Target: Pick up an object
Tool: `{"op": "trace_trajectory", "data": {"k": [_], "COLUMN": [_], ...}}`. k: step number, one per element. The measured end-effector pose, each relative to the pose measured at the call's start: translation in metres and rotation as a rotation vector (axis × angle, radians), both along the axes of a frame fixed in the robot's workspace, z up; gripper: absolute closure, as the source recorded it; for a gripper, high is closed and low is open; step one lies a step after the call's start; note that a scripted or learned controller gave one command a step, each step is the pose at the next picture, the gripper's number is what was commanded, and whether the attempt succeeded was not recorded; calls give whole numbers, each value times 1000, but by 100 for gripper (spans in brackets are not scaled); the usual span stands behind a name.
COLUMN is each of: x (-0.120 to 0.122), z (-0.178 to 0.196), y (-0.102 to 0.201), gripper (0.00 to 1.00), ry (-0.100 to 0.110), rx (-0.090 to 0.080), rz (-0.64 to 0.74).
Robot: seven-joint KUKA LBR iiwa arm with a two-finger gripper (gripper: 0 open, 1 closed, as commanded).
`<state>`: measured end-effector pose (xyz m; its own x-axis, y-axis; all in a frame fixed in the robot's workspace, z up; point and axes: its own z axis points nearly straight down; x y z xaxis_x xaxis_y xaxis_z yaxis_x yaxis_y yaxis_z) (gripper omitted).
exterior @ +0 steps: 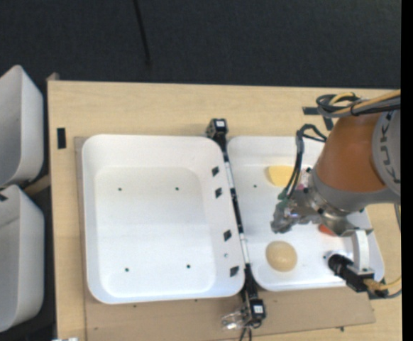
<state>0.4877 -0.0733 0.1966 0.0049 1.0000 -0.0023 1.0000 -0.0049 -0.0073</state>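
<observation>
Closest to my lens is the arm (pixel 352 165), its orange band broad over the right bin (pixel 252 190), with part of a letter showing on the grey casing, too cropped for me to read. The pincer (pixel 284 220) hangs low inside that bin; I cannot tell how it is set. A round beige object (pixel 282 255) lies just below it, apart, and a yellow object (pixel 281 174) sits above. The left bin (pixel 153 215) adjoins. Both rest on the pale wooden surface (pixel 157 109), over dark floor (pixel 192 27).
</observation>
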Motion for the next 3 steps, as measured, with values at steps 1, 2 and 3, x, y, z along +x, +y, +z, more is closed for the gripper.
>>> {"op": "trace_trajectory", "data": {"k": [1,2,3], "x": [4,0,4], "z": [87,0,72], "y": [47,1,69], "gripper": [100,100,100], "ry": [-18,0,-16], "rx": [4,0,4], "rz": [12,0,14]}}
